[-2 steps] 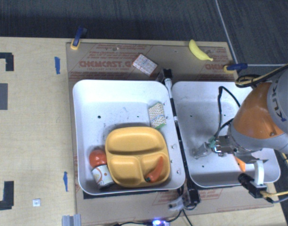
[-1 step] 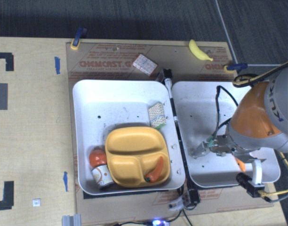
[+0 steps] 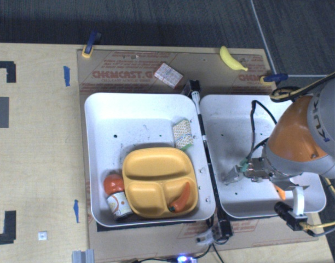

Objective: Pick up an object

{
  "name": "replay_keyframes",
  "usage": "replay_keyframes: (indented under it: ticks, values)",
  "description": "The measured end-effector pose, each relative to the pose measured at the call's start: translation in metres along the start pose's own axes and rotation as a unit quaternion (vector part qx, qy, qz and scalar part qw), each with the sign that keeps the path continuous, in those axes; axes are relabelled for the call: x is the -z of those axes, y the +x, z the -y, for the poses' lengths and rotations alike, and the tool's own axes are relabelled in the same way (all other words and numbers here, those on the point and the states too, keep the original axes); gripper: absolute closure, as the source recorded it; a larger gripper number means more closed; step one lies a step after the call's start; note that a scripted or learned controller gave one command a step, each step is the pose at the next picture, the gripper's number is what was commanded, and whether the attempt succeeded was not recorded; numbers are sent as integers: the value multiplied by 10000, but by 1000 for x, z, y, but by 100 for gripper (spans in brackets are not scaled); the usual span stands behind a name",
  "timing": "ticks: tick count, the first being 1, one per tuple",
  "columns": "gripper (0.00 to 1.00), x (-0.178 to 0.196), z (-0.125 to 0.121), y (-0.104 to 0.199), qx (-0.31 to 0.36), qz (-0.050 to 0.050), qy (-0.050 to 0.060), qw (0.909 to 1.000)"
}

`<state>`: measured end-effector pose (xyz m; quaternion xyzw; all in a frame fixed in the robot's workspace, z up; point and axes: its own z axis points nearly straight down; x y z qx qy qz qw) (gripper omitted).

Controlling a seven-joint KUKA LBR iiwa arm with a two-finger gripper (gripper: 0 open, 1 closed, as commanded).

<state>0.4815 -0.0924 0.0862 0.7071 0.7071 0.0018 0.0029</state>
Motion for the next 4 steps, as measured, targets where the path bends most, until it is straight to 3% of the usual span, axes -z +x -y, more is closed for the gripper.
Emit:
replay_keyframes:
  ticks: [4]
  values:
    - [0, 0, 0, -1, 5, -4, 0, 10000]
